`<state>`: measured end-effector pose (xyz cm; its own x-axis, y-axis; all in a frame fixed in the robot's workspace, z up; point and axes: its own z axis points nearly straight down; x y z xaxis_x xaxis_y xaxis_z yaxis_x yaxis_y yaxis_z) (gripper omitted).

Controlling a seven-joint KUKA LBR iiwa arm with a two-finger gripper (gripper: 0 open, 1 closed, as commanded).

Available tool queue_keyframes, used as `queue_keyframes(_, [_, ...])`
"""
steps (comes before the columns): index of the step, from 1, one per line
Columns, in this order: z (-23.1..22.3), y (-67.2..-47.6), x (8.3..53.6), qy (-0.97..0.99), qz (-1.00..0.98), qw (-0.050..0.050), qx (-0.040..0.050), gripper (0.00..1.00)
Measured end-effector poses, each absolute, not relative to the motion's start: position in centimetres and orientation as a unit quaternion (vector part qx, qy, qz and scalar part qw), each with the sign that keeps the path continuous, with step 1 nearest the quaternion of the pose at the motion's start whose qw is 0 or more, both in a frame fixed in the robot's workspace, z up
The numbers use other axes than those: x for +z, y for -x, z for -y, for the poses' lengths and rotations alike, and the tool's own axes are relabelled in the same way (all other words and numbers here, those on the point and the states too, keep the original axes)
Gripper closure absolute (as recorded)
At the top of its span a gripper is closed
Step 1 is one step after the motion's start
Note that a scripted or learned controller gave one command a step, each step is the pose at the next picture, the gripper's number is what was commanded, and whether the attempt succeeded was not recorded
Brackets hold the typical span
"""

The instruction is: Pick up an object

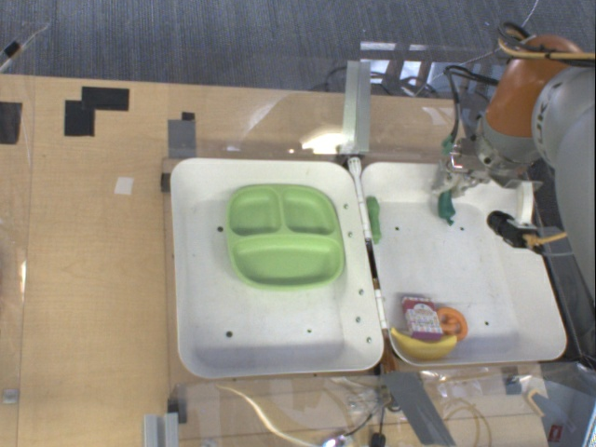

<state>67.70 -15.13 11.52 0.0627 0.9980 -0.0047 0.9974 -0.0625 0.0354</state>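
Note:
My gripper (451,190) hangs over the far part of the right bin (484,277), near its back wall. A small teal piece (447,209) sits right at the gripper's lower tip; whether it is held is not clear. A green stick-shaped object (372,218) lies along the right bin's left wall. At the bin's near left corner lie a yellow banana (424,345), a small pink-and-white packet (422,316) and an orange round object (453,322), close together.
The left bin (200,315) holds a light green divided plate (283,235) in its middle. A metal divider (365,240) separates the two bins. The grey arm with its orange band (521,96) comes in from the upper right.

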Motion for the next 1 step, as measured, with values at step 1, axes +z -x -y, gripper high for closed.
queue_keyframes(1, [9.01,-64.87,22.4,-0.741,-0.671,0.003,0.0031,1.0])
